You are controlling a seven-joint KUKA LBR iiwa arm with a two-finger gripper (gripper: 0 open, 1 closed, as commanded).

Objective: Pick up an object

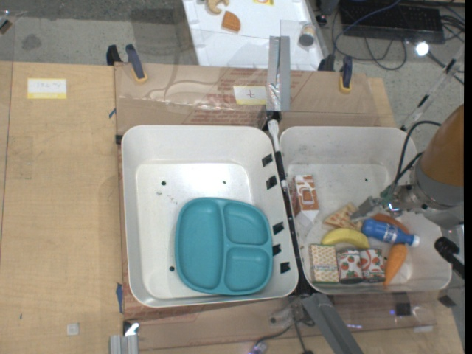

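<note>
A blue bottle [386,232] with a white cap lies on its side near the right bin's [335,135] right wall. The gripper [374,207] hangs just above it; how it stands is unclear. Open floor lies toward the far edge. Banana [345,237], carrot [395,262], cracker [341,217] and small cartons [346,264] crowd the near edge. A teal divided plate [223,246] fills the left bin [193,140].
</note>
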